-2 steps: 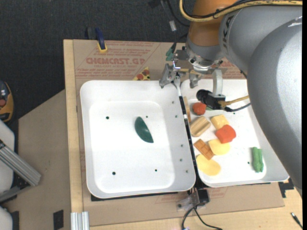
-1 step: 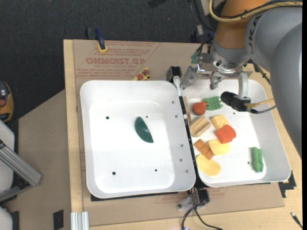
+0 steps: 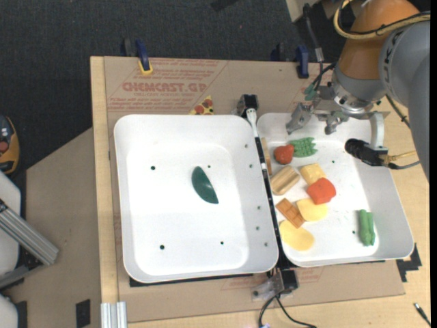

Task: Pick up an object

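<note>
**Arm pose and bin contents**

We see the arm (image 3: 382,43) reach in from the upper right, with its orange band above the grey wrist. The gripper (image 3: 315,121) points down over the far edge of the right bin (image 3: 345,207). Its two fingers (image 3: 298,120) stand spread wide, with nothing between them.

Candidate objects lie in both bins. Nearest the gripper, just below it in the right bin, we note a green frilled piece (image 3: 304,145) touching a red fruit (image 3: 283,154). Closer to the camera, the following sit packed together:

- a tan bread roll (image 3: 285,180)
- a yellow block (image 3: 312,173)
- a red-orange piece (image 3: 321,190)
- a brown waffle (image 3: 289,212)
- a pale yellow slice (image 3: 297,238)

A green pickle (image 3: 367,227) lies apart, near the right wall.

In the left bin (image 3: 157,214), a single dark green leaf (image 3: 205,184) lies near the middle, well apart from the gripper. Nothing stands between the gripper and the objects below it.
</note>
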Action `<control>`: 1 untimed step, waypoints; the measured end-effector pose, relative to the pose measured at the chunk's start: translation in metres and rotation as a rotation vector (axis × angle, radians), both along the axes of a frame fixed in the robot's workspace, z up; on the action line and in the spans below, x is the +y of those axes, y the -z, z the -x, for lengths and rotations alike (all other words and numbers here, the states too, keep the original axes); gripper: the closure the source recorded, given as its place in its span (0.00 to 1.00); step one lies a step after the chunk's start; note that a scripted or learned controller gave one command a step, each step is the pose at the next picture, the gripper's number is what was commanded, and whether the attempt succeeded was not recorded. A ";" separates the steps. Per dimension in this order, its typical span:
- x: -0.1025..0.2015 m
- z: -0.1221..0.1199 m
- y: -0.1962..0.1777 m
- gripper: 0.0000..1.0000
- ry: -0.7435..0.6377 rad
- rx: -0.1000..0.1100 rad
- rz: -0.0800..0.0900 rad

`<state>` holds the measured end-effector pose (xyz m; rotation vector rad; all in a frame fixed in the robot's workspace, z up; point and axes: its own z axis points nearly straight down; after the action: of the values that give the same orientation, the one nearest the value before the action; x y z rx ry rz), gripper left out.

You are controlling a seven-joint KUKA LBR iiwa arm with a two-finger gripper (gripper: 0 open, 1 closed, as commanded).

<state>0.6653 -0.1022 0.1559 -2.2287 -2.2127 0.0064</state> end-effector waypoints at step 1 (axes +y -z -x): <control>0.009 -0.002 0.072 0.00 -0.010 -0.009 0.002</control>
<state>0.6676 -0.0934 0.0844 -2.2235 -2.2287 -0.0009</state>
